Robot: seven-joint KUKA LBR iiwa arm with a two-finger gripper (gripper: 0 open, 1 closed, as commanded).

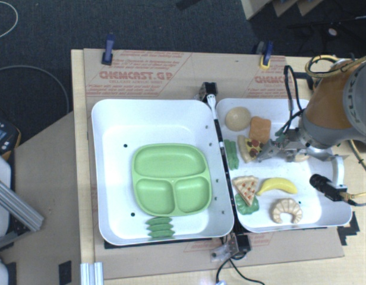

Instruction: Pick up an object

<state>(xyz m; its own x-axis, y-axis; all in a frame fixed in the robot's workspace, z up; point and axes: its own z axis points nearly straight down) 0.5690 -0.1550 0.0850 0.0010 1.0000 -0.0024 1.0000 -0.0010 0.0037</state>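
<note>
The right bin holds several toy foods: a beige bun, an orange-brown block, a flat topped slice, a green pod, a pizza slice, a banana and a croissant. My gripper reaches in from the right and sits low over the bin's upper middle, right beside the topped slice and just below the orange-brown block. Nothing visibly hangs from it. Its grey body hides part of a pale item underneath.
The left bin carries a green divided tray and a small green ridged piece near its front wall. A green leaf lies under the pizza slice. Cables and a black fitting hang off the arm over the right bin's edge.
</note>
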